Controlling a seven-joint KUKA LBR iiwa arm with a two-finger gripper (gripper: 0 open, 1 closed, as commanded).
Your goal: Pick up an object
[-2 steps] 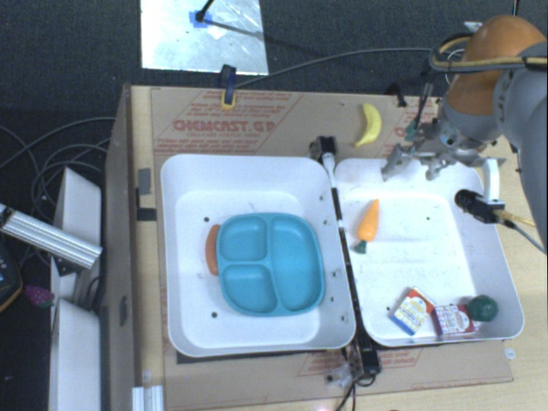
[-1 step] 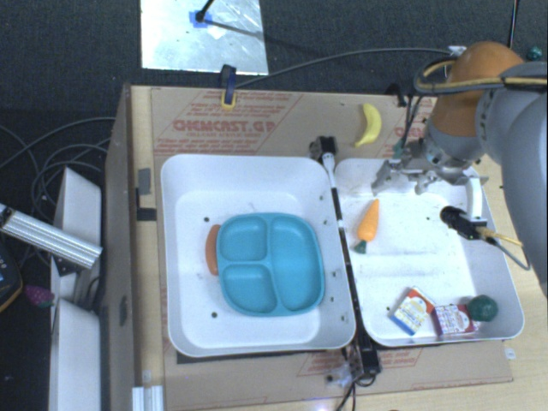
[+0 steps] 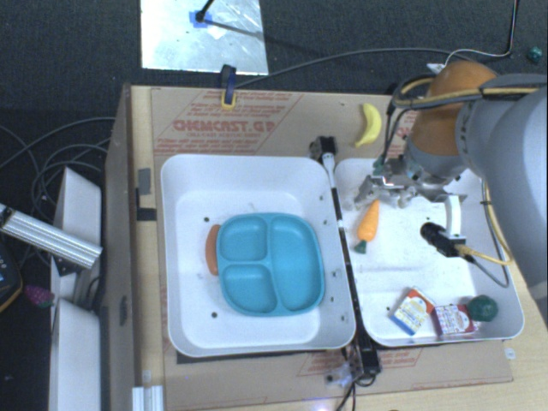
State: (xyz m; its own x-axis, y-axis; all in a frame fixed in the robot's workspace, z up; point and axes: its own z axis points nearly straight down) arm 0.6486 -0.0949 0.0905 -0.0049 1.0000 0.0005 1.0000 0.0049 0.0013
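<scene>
An orange toy carrot (image 3: pixel 368 222) with a green tip lies in the right bin (image 3: pixel 390 328), near its left wall. My gripper (image 3: pixel 390 189) hangs low over the back left of that bin, just above and slightly right of the carrot's thick end. Nothing is seen held in it. Along the right bin's front edge lie a small white carton (image 3: pixel 412 312), a red and white packet (image 3: pixel 449 319) and a dark green ball (image 3: pixel 484 307).
The left bin (image 3: pixel 184 221) holds a blue divided plate (image 3: pixel 270 262) with an orange sausage-like piece (image 3: pixel 211 248) at its left side. A yellow banana (image 3: pixel 370 125) lies on the bench behind the right bin. The grey arm (image 3: pixel 505 144) and its cables cover the right bin's back right.
</scene>
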